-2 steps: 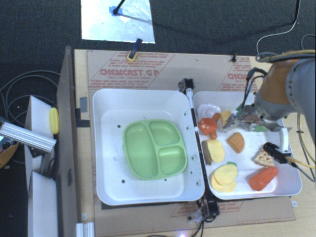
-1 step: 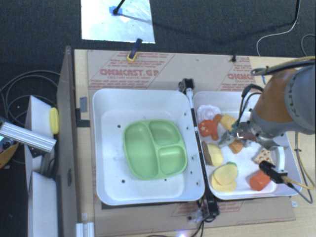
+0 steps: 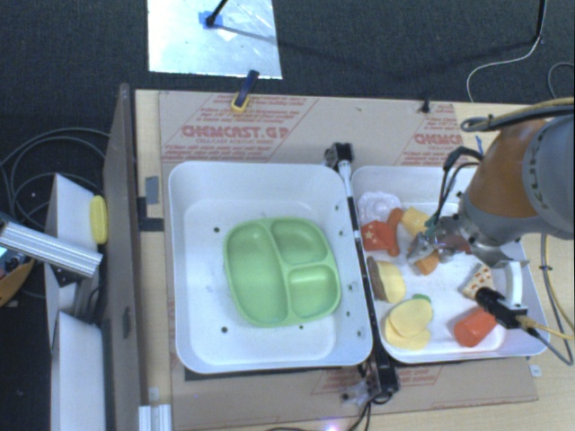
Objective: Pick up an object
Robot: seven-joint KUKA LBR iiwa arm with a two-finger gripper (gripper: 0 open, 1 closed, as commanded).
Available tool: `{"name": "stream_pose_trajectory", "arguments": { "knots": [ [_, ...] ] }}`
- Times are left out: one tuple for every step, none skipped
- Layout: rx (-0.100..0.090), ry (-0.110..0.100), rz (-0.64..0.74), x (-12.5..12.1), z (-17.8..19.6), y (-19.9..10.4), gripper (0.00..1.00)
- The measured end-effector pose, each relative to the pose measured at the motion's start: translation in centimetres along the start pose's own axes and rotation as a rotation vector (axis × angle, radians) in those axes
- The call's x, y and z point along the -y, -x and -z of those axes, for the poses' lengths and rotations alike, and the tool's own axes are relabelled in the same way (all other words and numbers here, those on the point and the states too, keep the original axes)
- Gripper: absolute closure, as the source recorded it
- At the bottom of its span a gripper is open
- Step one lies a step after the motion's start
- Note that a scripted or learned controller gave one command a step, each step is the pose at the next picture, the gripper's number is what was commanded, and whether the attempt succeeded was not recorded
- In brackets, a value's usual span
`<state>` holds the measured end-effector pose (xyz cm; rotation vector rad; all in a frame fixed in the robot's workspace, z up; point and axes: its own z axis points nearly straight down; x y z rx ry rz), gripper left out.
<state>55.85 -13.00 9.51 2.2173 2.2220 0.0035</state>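
The gripper [image 3: 424, 250] is positioned low in the right bin [image 3: 449, 353], directly over a small orange piece [image 3: 428, 260] among the toy food items; whether it is spread, pressed together, or pinching that piece cannot be determined. Around it lie a red piece [image 3: 379, 236], a yellow piece [image 3: 414, 220], a yellow round piece [image 3: 407, 320] and an orange-red piece [image 3: 473, 327]. The left bin [image 3: 207, 196] contains a green divided tray [image 3: 281, 270].
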Motion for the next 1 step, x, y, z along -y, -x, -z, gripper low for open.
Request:
{"name": "stream_pose_trajectory", "arguments": {
  "knots": [
    [-0.005, 0.015, 0.016, -5.9, 11.8, -11.7, 1.0]
  ]
}}
